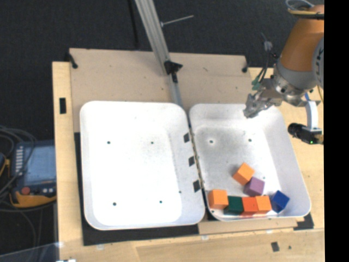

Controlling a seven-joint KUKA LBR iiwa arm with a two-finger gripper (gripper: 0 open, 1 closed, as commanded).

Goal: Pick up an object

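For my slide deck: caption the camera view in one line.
Grey two-finger gripper hovers over the right white bin's far edge; small coloured cubes cluster at its near end.

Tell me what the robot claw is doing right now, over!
Claw above right bin's far edge, holding nothing. Blocks clustered at bin's near edge, untouched. Path to them clear.

A robotics lab: plywood bench (pixel 131 75), white bins (pixel 87 162), teach pendant (pixel 34 173).

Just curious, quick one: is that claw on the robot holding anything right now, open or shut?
Gripper: above the right bin's far edge, nothing seen in it; open or shut cannot be told.
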